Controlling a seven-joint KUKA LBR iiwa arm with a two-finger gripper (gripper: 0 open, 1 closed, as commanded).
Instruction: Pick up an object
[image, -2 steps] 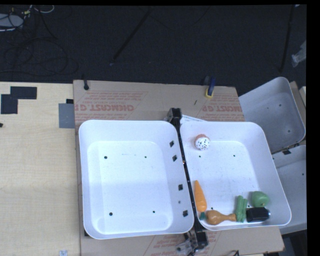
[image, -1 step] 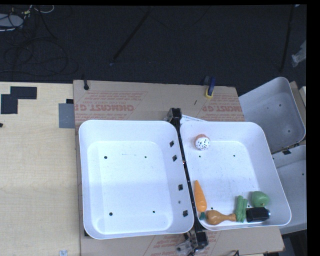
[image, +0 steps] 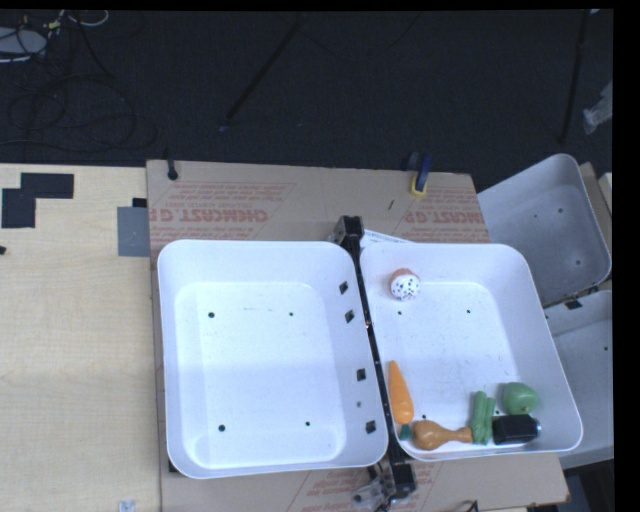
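Small toys crowd the lower right corner of the right bin (image: 540, 300): a black block (image: 516, 430), a green lump (image: 519, 398), a green stick (image: 482, 417), an orange gourd-shaped piece (image: 438, 434) and a carrot (image: 401, 393). A spotted white ball (image: 404, 285) sits alone at upper left, likely light, hard and prone to roll; the carrot's slim middle looks easiest to pinch. The gripper's state cannot be told.

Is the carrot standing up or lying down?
Lying down. The orange carrot lies flat on the floor of the right bin, lengthwise along its left wall.
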